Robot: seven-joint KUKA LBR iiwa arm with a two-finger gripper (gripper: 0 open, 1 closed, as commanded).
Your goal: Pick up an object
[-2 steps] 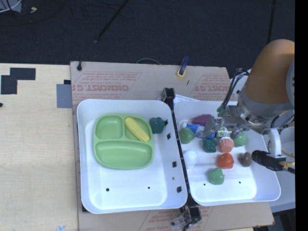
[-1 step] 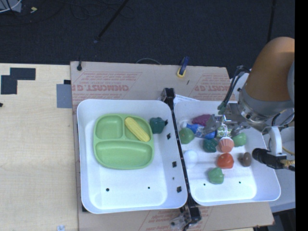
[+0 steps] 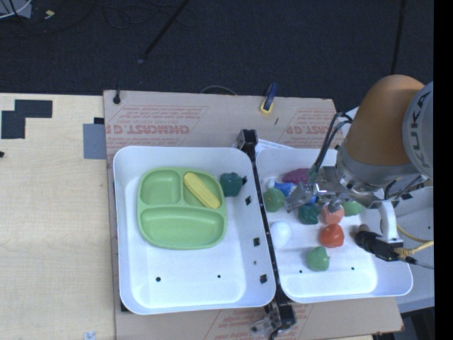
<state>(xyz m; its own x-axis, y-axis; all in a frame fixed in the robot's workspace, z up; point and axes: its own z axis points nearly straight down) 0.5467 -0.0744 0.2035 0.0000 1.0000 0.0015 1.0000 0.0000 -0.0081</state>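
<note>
The grey arm with its orange band comes in from three o'clock and ends low over the right-hand shallow white bin [image 3: 396,285], where the hand [image 3: 320,198] sits amid a cluster of small toy pieces. Whether the hand is open, closed or gripping anything I cannot tell: the wrist and its cabling cover that spot.

The nearest candidate is a dark teal rounded toy [image 3: 308,214], just beside the hand at about seven o'clock from it. A small orange-and-white piece [image 3: 333,212] lies just beside it at about five o'clock, and a round red tomato-like toy [image 3: 330,236] lies a little farther along the same line. A green ball-shaped toy [image 3: 273,200] rests near the bin's left wall, at nine o'clock from the hand. A light green rounded toy [image 3: 318,259] sits apart at six o'clock, with bare bin floor around it.

The relation that matters, as I judge it: the closest pieces are packed against one another under the wrist, so a straight descent risks closing on two at once or nudging both aside. None of these pieces shows a clear long axis; they look roughly round, so wrist turn matters less than centring.

In the left-hand white bin [image 3: 184,289] a lime green divided plastic tray [image 3: 177,229] holds a yellow corn cob toy [image 3: 202,190], lying on the ten-to-four diagonal, well away from the hand.
</note>
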